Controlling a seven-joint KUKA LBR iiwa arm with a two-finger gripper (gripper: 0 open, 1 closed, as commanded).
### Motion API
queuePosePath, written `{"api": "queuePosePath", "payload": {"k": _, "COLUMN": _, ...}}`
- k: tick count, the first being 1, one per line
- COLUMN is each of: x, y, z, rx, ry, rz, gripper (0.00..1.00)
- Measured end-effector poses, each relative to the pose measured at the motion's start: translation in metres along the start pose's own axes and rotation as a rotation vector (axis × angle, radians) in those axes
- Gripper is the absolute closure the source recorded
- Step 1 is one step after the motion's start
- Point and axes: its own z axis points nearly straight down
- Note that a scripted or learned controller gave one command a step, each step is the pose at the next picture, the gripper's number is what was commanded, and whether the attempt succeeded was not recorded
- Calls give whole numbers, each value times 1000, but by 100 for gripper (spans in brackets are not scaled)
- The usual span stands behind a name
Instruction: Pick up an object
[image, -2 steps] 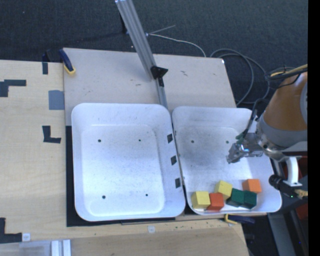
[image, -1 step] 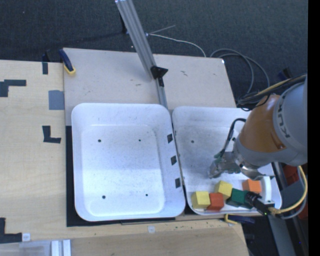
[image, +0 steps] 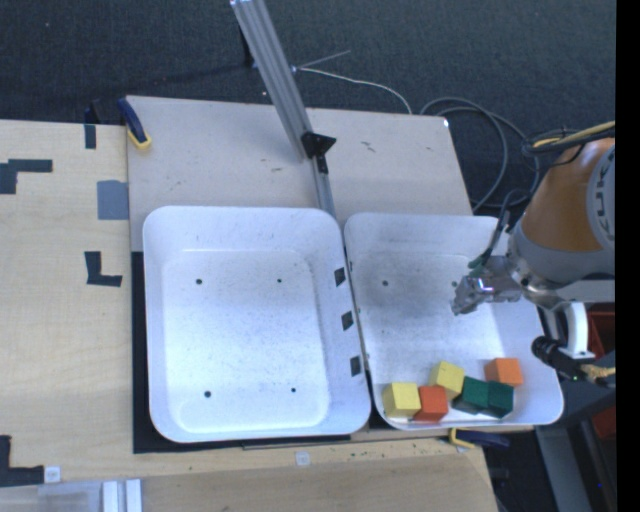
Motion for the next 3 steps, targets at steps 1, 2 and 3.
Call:
{"api": "queuePosePath", "payload": {"k": 1, "x": -30, "y": 35, "z": -59, "rx": -2, "ry": -1, "rz": -1, "gripper": 100}}
{"api": "queuePosePath", "payload": {"k": 2, "x": 0, "y": 41, "z": -65, "rx": 5, "ry": 4, "rz": -3, "gripper": 100}}
{"api": "queuePosePath", "payload": {"k": 3, "x": 22, "y": 70, "z": -60, "rx": 5, "ry": 3, "rz": -3, "gripper": 100}}
